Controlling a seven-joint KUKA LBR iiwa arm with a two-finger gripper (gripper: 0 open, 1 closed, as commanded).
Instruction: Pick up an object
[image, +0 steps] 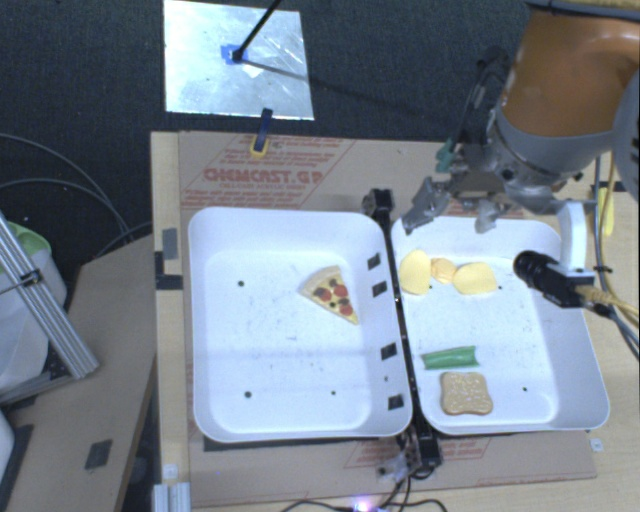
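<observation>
A pizza slice toy (332, 293) lies in the left bin (220, 400), right of its middle. The right bin (570, 400) holds three pale yellow pieces (415, 272) in a row near its far edge, a green pod (449, 356) and a tan cracker (466, 393) near the front. My gripper (452, 212) hangs over the far edge of the right bin, just above the yellow pieces. Its fingers (418, 208) are spread apart with nothing between them, so it is open.
A black cylinder (545, 275) on the arm juts over the right bin's right side. Black clips (388, 300) run along the seam between the bins. A silver sheet (237, 58) lies beyond the bench, and cables and a metal frame (45, 310) stand at left.
</observation>
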